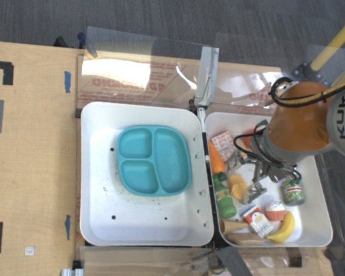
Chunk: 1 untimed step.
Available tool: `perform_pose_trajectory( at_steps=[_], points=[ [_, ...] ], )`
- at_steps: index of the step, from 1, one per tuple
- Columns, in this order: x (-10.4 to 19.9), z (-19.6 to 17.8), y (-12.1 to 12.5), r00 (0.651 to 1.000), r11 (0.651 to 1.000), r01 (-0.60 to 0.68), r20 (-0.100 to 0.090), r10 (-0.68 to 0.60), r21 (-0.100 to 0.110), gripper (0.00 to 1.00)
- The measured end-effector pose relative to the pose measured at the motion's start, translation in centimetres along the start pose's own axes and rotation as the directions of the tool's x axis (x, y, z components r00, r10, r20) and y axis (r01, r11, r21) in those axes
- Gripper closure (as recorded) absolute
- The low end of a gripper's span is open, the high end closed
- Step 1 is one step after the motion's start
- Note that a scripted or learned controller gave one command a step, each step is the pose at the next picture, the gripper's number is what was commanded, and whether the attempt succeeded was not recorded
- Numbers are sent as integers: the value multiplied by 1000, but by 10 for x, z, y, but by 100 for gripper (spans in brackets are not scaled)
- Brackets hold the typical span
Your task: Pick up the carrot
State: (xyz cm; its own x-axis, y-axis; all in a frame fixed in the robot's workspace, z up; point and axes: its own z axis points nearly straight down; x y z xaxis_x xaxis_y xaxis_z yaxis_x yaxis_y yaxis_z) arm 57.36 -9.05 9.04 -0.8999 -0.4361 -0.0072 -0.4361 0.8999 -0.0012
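The carrot [216, 161] is a short orange piece lying against the left wall of the right bin [320, 218], with a green piece [220, 181] just below it. My gripper [246, 178] hangs over the middle of that bin, a little right of the carrot and apart from it. Its metal fingers [255, 187] are spread open with nothing between them. A yellow-orange chunk [237, 187] lies just under and left of the fingers. The arm's orange band [297, 119] covers the bin's upper right part.
The right bin also holds a red-and-white packet [222, 144], a green vegetable [227, 207], a small carton [257, 220], a banana [284, 228] and a green jar [293, 193]. A teal divided plate [154, 160] lies in the left bin [96, 217].
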Motion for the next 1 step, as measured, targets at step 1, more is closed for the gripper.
perform_pose_trajectory(
  at_steps=[1],
  points=[
    [-3,-12,0,1000,1000,0,9,0,3,100]
  ],
)
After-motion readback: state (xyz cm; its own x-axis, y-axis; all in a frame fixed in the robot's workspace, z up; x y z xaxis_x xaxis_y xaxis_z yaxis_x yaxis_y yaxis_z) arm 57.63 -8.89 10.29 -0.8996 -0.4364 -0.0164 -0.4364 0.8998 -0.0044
